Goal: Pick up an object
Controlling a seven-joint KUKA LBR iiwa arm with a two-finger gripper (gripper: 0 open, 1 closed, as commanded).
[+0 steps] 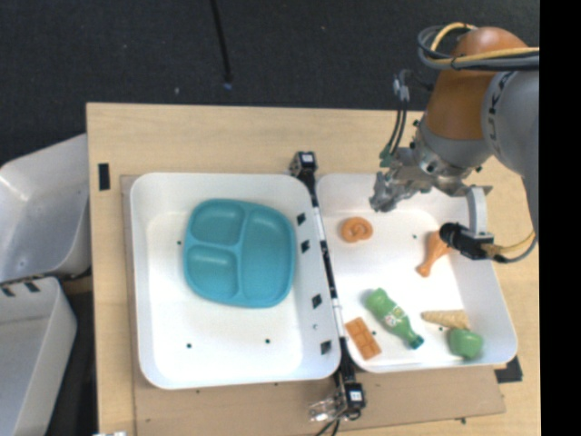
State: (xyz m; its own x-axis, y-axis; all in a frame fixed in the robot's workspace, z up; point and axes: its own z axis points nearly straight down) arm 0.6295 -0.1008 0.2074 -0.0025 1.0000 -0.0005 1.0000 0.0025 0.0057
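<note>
Nearest the camera, along the near rim of the right bin [495, 284], lie four items: an orange waffle [363, 337] by the near-left corner, a green bottle [394, 317] tilted just right of it, a tan cone [446, 318] further right, and a green pear [466, 342] touching the cone's near side at the near-right corner. These four crowd the near edge closely, with little free room between them and the rim.

Mid-bin, a drumstick [433, 255] lies at a slant toward the right wall, its dark end uppermost. An orange pretzel [357, 230] sits alone in the far-left part of the bin, near the divider, with bare white floor on its near and right sides. It is round, coiled and uniformly orange. The centre of the bin is open.

Gripper [385, 196] hangs over the far part of the right bin, just far-right of the pretzel and apart from it. Whether its jaws are released or clenched cannot be told at this angle; nothing is seen between them. The arm [467, 98] enters from the far right.

Left bin [145, 271] holds a teal tray [241, 252] with compartments, set centrally, with open white floor on all sides, widest along the near edge.
</note>
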